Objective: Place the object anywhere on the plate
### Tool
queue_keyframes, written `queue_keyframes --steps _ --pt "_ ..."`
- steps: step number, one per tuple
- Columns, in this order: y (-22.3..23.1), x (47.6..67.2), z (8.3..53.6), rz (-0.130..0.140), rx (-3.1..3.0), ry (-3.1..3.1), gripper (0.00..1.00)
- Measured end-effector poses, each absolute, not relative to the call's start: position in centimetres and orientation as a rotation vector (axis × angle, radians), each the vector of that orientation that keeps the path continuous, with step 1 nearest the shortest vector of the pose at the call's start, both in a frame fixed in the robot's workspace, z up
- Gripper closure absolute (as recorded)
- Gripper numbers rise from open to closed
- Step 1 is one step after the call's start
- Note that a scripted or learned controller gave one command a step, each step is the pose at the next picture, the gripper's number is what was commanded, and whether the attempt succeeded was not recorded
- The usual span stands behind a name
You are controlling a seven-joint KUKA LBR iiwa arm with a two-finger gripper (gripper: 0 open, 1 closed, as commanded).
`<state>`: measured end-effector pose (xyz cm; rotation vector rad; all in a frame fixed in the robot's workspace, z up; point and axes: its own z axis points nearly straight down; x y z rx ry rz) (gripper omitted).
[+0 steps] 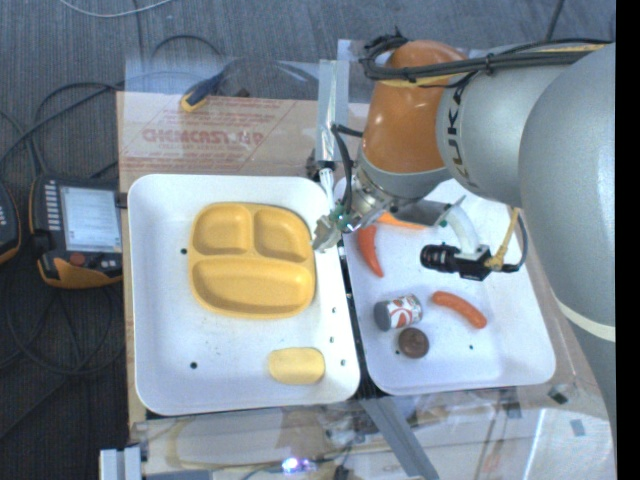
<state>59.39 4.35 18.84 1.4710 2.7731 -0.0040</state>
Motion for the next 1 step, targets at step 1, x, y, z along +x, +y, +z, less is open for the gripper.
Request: queue_keyframes --steps 1 --pt "10.76 59.99 12.85 0.003 1.555 2.727 1.0"
